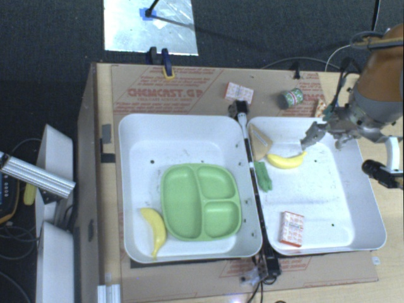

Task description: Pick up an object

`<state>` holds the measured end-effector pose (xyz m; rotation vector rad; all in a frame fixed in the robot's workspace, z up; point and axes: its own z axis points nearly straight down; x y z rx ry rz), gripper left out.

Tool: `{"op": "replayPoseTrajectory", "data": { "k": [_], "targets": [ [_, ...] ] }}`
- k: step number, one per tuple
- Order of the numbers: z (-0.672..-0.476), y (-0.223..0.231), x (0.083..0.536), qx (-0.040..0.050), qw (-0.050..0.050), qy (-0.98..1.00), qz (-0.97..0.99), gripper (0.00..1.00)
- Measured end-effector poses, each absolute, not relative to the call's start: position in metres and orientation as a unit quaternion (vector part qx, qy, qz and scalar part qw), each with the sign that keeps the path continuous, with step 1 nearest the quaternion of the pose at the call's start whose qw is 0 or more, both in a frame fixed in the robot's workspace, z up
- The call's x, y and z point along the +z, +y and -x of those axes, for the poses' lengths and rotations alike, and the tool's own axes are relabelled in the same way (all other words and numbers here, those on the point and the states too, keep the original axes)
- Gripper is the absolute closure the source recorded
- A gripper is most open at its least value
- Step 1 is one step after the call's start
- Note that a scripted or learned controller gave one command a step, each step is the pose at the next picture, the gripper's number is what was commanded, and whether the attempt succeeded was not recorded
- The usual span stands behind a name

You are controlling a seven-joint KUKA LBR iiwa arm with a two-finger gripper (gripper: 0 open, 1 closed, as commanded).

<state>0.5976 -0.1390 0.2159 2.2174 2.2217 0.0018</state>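
Observation:
In the right bin (pixel 360 226) a yellow banana (pixel 285 161) lies near the back left, with a green pepper-like piece (pixel 263 176) just below it and a small red-and-white box (pixel 292 228) near the front. The left bin (pixel 136 137) holds a green divided plate (pixel 201 201) and a second banana (pixel 154 229) at its front left. My gripper (pixel 312 136) hangs over the back of the right bin, its grey tip just right of and above the first banana. Nothing shows between its fingers.
A small green can (pixel 292 97) and a paper tag (pixel 239 93) lie on the cardboard behind the bins. A black divider clamp (pixel 243 115) sits between the bins. The arm's orange band (pixel 382 68) looms at the right. A metal sheet (pixel 150 16) lies at the back.

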Motion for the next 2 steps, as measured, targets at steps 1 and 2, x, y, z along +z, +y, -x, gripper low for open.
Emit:
{"op": "replayPoseTrajectory", "data": {
  "k": [1,2],
  "targets": [
    [-0.642,-0.136,0.092,-0.0007,-0.002,0.708,-0.706,0.0],
    [-0.644,-0.137,0.106,0.0017,0.002,0.709,-0.705,1.0]
  ]
}}
